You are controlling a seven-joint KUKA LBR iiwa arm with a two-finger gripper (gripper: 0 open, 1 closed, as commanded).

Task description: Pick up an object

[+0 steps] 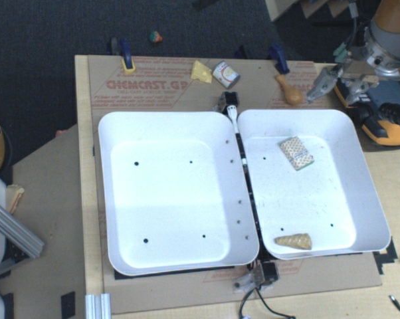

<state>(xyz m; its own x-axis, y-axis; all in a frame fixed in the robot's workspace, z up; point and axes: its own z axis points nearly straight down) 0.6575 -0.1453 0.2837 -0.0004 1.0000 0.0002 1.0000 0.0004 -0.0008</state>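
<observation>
**The claw stands outside the bins, and both candidate objects lie lower left of it**

The grey arm with its claw [329, 78] is at the upper right of the frame, above the brown cardboard that covers the desk [167, 85], beyond the upper edge of the right white plastic bin [366, 178]. Two pale fingers [319, 84] seem to point down and to the left, but at this size I cannot tell whether they are apart or together. Nothing is visible between them.

The right bin contains two things. A small flat square packet with a checked white and tan pattern [296, 153] lies in the upper middle of this bin, turned like a diamond, so its edges run diagonal to the bin walls. A tan cone-shaped piece [293, 242] lies near the lower wall of the same bin, with its long axis almost horizontal in the frame and its narrow end to the left. The left white plastic bin [113, 178] has no loose object in it.

In my judgement the packet is the nearer target: it lies down and a little to the left of the claw, with only the bin's upper wall between. The cone is well apart, at the opposite end of the bin. To take the packet, the claw must probably cross this wall and then descend, with the fingers set across two opposite edges of the diamond.
</observation>
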